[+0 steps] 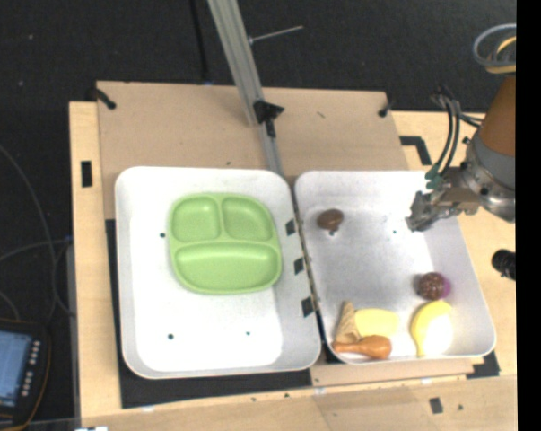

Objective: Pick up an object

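**Nothing lifted yet: hand hovering over the right bin**

Nearest my camera, along the front edge of the shallow white right bin (391, 241), sits a cluster of toy food: an orange carrot-shaped piece (371, 347), a tan wedge (346, 320) touching it, a pale yellow flat slab (378, 321) just behind, and a yellow banana-like piece (431, 326) at the front right corner. A small dark purple round fruit (432, 285) lies just behind the banana. Well apart from these, near the bin's back left, a small brown mushroom-shaped piece (330, 219) stands alone.

I see the arm's hand (424, 214) over the back right part of that bin, dark and blurred against the white floor. I cannot tell whether it is spread or closed, and I see nothing caught in it.

On the tabletop (207, 124), the white left bin (144, 330) carries a light green plastic divided plate (225, 243).

By my reading, the pick is barely begun: every piece rests on the bin floor. Left to do are choosing a target, descending, closing and lifting. The purple fruit looks nearest, though I would not bet on it.
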### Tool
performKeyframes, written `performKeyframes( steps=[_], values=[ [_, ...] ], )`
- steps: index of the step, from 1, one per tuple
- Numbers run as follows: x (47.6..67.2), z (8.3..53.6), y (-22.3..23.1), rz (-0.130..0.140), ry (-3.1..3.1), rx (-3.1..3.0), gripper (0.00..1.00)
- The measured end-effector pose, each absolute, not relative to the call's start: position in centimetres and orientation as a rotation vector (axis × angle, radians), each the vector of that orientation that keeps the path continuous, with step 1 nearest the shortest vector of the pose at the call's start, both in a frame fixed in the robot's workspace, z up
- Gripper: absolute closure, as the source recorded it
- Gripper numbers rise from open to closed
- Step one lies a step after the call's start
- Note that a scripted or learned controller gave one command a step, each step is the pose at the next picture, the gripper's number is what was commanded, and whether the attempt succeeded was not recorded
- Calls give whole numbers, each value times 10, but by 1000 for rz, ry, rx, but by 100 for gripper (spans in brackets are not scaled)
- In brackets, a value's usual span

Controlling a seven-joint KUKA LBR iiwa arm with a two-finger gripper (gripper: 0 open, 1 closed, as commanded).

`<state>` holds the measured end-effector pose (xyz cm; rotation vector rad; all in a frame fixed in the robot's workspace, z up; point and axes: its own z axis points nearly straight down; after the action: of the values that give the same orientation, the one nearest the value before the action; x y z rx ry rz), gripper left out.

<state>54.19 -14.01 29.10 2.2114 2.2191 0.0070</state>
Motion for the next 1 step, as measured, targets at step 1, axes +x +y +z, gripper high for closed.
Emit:
performKeyframes(
  steps=[1],
  values=[
    [538, 286, -86, 2, 2228, 2213, 100]
  ],
)
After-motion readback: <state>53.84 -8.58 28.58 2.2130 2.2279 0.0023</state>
